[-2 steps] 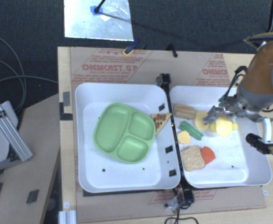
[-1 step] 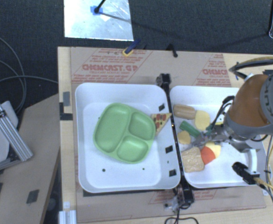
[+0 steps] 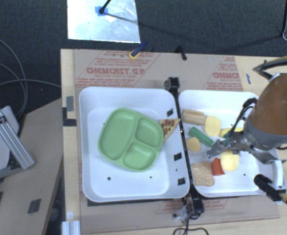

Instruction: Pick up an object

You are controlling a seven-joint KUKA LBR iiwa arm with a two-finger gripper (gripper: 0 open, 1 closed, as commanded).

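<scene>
- The gripper [image 3: 217,149] is hanging low inside the right bin [image 3: 251,190], reaching in from the right below the grey arm [image 3: 275,116] with its orange band
- Its metal fingers [image 3: 213,152] are pointing left toward the divider between the two bins; whether they are apart or together I cannot tell, since they are blurring into the toys under them, and nothing is showing clearly clamped between them
- The green toy [image 3: 200,135] is lying at a slant just left of the gripper, its lower end seeming to touch the fingertips
- The yellow round piece [image 3: 212,126] is sitting just above the gripper, and the tan bread roll [image 3: 193,116] is lying further up and left of it
- The small yellow chunk [image 3: 193,144] is resting left of the gripper, near the divider
- The pale yellow fruit [image 3: 230,161] is sitting just below and right of the gripper, with the red piece [image 3: 217,167] touching its left side
- The beige slab [image 3: 203,174] is lying below the gripper, toward the bin's near wall
- Well to the gripper's left, the left bin [image 3: 97,180] is holding the green divided plate [image 3: 131,139] and the pizza slice toy [image 3: 168,127] just beside the plate, toward the gripper
</scene>
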